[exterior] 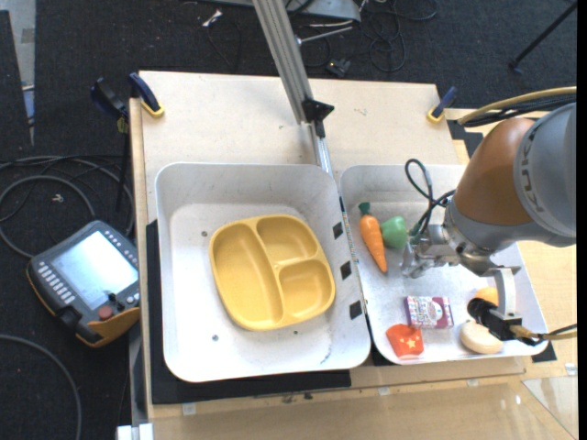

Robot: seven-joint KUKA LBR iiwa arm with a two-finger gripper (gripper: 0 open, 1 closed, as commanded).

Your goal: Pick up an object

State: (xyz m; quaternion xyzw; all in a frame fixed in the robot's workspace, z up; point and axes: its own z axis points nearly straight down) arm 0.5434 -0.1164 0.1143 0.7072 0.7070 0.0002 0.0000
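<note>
My gripper (415, 262) hangs over the middle of the right bin (381, 180). An orange carrot with a green top (371, 238) lies just to its left. A small green round object (395, 230) sits right above it, partly hidden behind the wrist. Toward the bin's front lie a pink and white box (428, 313), a red object (404, 340) and a pale bun-like object (478, 338). I see nothing held in the gripper.
The left bin (183, 328) holds a yellow divided plate (271, 270). A slanted metal pole (284, 44) rises behind the bins. The grey arm with its orange band (500, 186) covers the right bin's right side.
</note>
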